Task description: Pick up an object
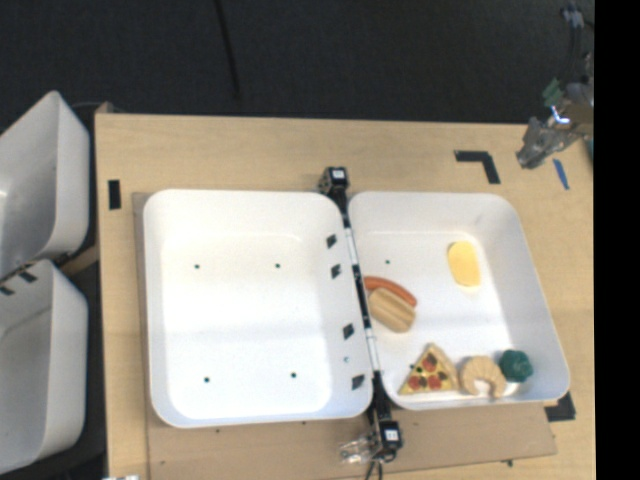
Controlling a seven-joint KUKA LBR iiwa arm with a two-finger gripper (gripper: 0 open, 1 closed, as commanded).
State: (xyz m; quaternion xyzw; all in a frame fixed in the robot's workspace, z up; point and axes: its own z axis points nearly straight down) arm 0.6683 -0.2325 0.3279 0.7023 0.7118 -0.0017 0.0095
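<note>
Two white bins are sitting side by side on the bench (250,148), the left bin (240,308) and the right bin (520,268). Five toys are lying in the right bin: a hot dog (390,305) against its left wall, a yellow piece (463,264) further right, and along the near wall a pizza slice (429,371), a tan piece (481,375) and a green piece (516,365), the last two touching. The gripper (548,136) is hanging over the bench's far right corner, well apart from the toys; whether it is released or clenched cannot be told.

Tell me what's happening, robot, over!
End effector up at the bench's far right corner, outside the bins. Hot dog, pizza slice, yellow piece lying in the right bin, untouched. Nothing blocking them.
</note>
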